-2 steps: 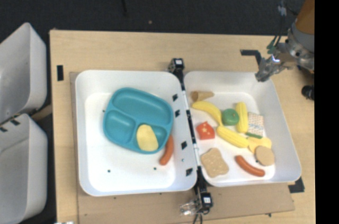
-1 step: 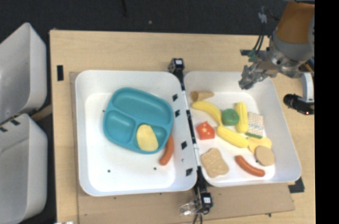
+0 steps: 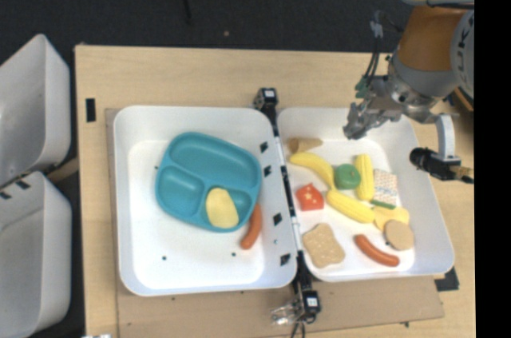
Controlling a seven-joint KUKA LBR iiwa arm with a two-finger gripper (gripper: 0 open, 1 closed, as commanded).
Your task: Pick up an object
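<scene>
The toast (image 3: pixel 323 244) lies nearest the camera, at the front edge of the right bin (image 3: pixel 427 244), with a sausage (image 3: pixel 376 250) just beside it. Further back sit 2 bananas: banana 1 (image 3: pixel 312 167) behind, banana 2 (image 3: pixel 350 206) in front. A green piece (image 3: pixel 346 176), a corn cob (image 3: pixel 365 175) and a red piece (image 3: pixel 310 197) lie close around them.

The gripper (image 3: pixel 358 124) hangs over the back of the right bin, above bare floor; whether its fingers are apart or together I cannot tell, and nothing is seen held.

The likeliest target, in my judgement, is banana 1, the item closest below the gripper. Its long axis runs slantwise, from back-left to front-right, with its right tip near the green piece.

Risks:
1. The items are crowded, so a descent could land on 2 at once or push them aside.
2. Closing along the banana's long axis instead of across it would probably let it slip out.
3. A curved, smooth shape may roll under the fingers.

In the left bin (image 3: pixel 140 264) are a blue tray (image 3: pixel 188 169) carrying a yellow piece (image 3: pixel 222 208), and a second sausage (image 3: pixel 251 228).
</scene>
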